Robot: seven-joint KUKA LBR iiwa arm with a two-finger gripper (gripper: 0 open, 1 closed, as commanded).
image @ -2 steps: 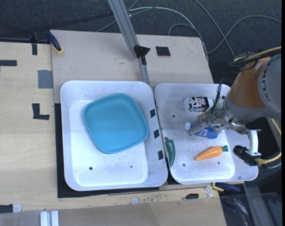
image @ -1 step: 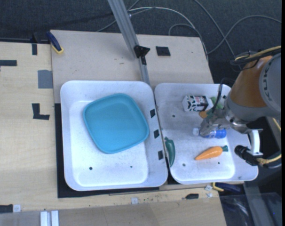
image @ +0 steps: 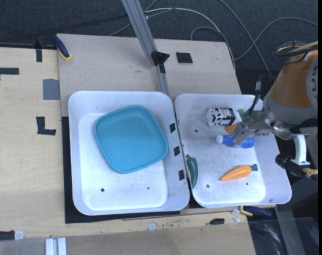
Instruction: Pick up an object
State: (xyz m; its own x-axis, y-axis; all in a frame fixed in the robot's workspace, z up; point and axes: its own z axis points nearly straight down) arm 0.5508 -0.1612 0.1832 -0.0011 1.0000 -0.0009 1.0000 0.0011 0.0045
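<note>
Gripper (image: pixel 245 132) low in the right bin (image: pixel 225 194), over a blue object (image: pixel 242 141); I can't tell its grasp state from here. I judge we're at the grasp step; next comes a clean close and lift. Nearby: boxy black-and-white carton (image: pixel 220 116), smooth tapered plastic carrot (image: pixel 237 172). Glossy blue square plate (image: pixel 130 138) left.

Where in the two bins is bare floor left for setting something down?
Left bin: a strip below and left of the blue plate. Right bin: its left half, between pepper and carrot. Crowded upper right: carton, blue object, tool.
</note>
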